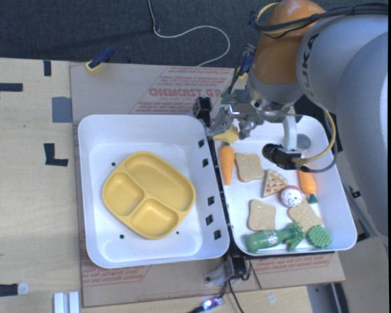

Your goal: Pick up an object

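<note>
My gripper [233,124] hangs over the far left corner of the right bin [344,194]. A small yellow piece [227,135] lies directly under its tip, touching or nearly touching it; whether it is gripped I cannot tell. Just in front lies an orange carrot [227,163] along the bin's left wall. Beside the carrot is a bread slice [249,167], then a pizza slice [272,183].
The right bin also holds a white-pink ball [290,196], a small carrot [307,182], two more bread pieces [261,214], a green toy [272,239] and broccoli [318,236]. In the left bin [91,135] lies a yellow divided plate [148,194].
</note>
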Tool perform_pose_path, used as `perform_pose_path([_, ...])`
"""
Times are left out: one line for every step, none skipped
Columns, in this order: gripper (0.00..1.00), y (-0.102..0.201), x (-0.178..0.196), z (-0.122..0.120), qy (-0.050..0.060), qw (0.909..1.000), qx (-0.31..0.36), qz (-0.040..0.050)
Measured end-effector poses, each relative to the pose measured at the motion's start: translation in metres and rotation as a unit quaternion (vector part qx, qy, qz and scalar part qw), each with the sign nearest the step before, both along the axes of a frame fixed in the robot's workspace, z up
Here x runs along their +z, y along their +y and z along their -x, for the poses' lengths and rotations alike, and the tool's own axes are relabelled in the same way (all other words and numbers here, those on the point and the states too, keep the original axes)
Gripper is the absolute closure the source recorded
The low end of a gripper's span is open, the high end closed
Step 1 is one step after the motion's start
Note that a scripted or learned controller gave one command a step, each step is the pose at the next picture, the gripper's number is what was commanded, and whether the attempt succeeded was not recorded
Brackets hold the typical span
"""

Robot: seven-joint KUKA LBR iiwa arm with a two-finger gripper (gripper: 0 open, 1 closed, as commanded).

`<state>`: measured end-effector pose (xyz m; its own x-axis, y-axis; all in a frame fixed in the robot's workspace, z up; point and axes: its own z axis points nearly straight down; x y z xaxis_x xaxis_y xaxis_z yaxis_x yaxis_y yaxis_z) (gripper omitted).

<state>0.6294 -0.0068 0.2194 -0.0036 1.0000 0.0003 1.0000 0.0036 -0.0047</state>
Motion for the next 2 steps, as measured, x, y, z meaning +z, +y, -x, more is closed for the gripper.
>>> perform_pose_path([1.00,0.054,0.013,0.012,-0.001,1.0000,0.001,-0.0005])
perform_pose_path([1.00,0.058,0.005,0.028,0.000,1.0000,-0.001,0.0006])
